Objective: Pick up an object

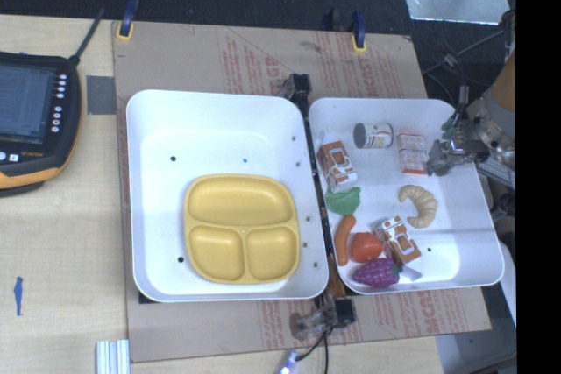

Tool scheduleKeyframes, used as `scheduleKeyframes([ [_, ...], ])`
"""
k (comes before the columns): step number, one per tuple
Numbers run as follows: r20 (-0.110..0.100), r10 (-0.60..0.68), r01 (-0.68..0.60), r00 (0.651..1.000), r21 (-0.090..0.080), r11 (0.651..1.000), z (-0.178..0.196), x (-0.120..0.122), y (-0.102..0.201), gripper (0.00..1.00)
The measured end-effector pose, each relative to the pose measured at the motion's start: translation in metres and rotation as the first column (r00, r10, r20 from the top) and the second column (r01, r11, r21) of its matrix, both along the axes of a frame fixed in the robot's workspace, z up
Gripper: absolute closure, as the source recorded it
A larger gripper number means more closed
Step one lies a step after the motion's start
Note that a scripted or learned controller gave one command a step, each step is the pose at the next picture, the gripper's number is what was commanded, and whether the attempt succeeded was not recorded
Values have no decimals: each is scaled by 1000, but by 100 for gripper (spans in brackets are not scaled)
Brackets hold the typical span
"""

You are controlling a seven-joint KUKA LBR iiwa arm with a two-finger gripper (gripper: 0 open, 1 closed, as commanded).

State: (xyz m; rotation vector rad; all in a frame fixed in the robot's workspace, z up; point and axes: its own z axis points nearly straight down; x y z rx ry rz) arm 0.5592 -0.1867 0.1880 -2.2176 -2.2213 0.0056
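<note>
The right bin [456,263] holds several toy foods: a croissant [420,204], a small can [374,136], a pink-and-white packet [410,151], a brown snack box [336,164], a green leaf piece [344,201], an orange carrot [343,238], a red tomato [365,247], purple grapes [377,273] and another brown box [399,241]. My gripper [441,159] hangs over the bin's right side, just right of the packet and above the croissant. Nothing shows between its fingers.
The left bin [158,127] holds a yellow divided plate [241,227]. A black and orange tablet pendant [31,118] lies at the far left of the bench. Clamps [357,29] pin the cardboard sheet under the bins.
</note>
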Motion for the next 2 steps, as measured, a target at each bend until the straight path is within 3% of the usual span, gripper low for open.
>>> scheduleKeyframes([
  [1, 0, 2, -2, 1000, 1, 1000, 0, 0, 1, 0],
  [2, 7, 5, -5, 1000, -2, 1000, -93, 82, 32, 0],
])
